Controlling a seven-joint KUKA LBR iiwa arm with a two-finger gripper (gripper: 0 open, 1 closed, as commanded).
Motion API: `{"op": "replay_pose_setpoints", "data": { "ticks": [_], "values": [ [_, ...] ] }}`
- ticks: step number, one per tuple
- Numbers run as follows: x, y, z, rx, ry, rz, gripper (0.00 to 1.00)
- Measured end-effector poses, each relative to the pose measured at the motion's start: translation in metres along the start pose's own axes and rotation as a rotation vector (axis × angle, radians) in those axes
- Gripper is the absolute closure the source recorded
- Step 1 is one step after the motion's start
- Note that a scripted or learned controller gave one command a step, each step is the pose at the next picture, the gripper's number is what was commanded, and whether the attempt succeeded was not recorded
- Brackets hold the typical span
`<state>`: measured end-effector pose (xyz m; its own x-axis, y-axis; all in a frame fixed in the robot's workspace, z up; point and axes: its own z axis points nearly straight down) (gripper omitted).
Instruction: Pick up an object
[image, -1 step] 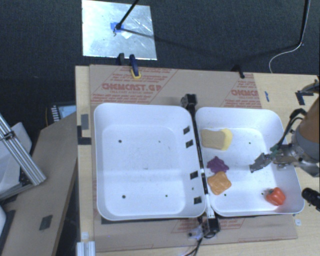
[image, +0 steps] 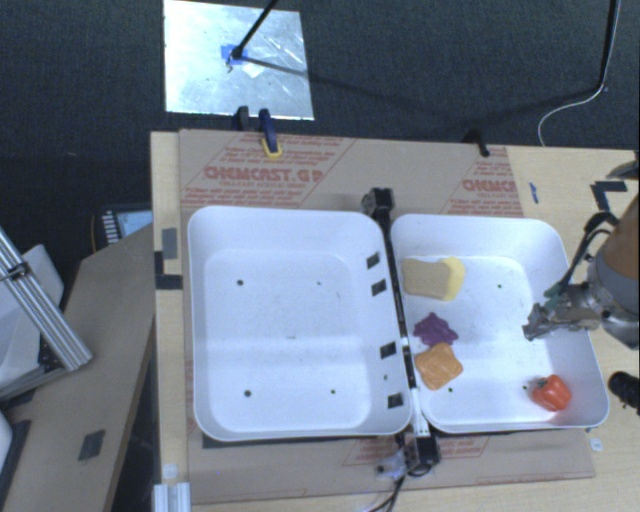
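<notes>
The right bin (image: 520, 240) holds a pale yellow block (image: 435, 278) near its left wall, a small purple piece (image: 434, 328) below it, an orange piece (image: 438, 366) lower still, and a red and orange pepper-like item (image: 550, 392) at the front right corner. My gripper (image: 538, 326) hangs at the bin's right side, above the pepper and apart from it, with the arm coming in from the right edge. Nothing shows between its tips.
The left bin (image: 200, 300) stands beside the right one, joined by a black clip strip (image: 392, 300). Both rest on a cardboard sheet (image: 300, 165). A shiny metal plate (image: 238, 58) lies on the dark floor behind. A cable (image: 575, 100) runs at the back right.
</notes>
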<state>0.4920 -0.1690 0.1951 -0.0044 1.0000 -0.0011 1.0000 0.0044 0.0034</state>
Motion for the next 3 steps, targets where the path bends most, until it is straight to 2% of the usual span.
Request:
{"op": "replay_pose_setpoints", "data": {
  "ticks": [2,3],
  "values": [
    [0.075,-0.003,-0.292,-0.018,-0.001,-0.005,1.0],
    [0.137,-0.004,-0.173,0.01,0.003,-0.006,1.0]
  ]
}}
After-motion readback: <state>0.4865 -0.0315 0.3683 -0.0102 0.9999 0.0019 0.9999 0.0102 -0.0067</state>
